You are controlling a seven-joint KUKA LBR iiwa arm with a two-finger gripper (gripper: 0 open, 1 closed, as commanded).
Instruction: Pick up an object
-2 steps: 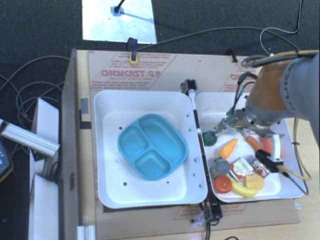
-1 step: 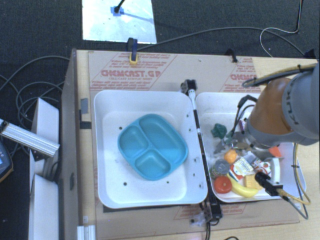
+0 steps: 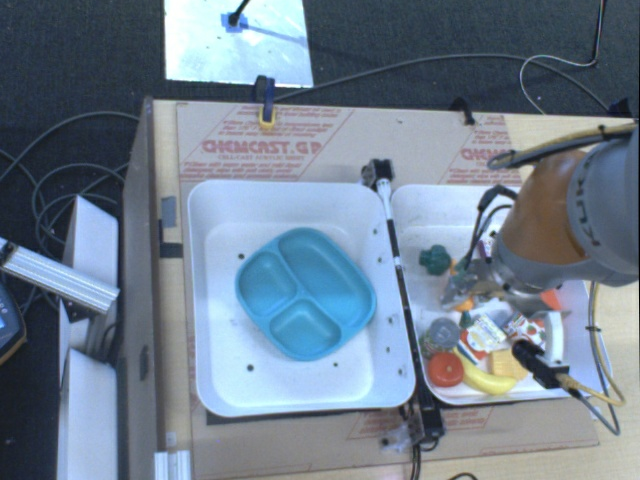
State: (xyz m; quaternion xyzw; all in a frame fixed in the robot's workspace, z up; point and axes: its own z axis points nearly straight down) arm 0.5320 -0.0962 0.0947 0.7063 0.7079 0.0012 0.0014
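Observation:
My gripper hangs low over the middle of the right bin, with the grey and orange arm coming in from the right. Just below it lies a white and red packet. A small green object sits up and left of the gripper, apart from it. Along the bin's front lie a grey round object, a red tomato, a yellow banana and a tan cracker. An orange piece peeks out under the wrist.
The left bin holds a blue divided plate. A ridge divides the two bins. The far part of the right bin shows bare white floor.

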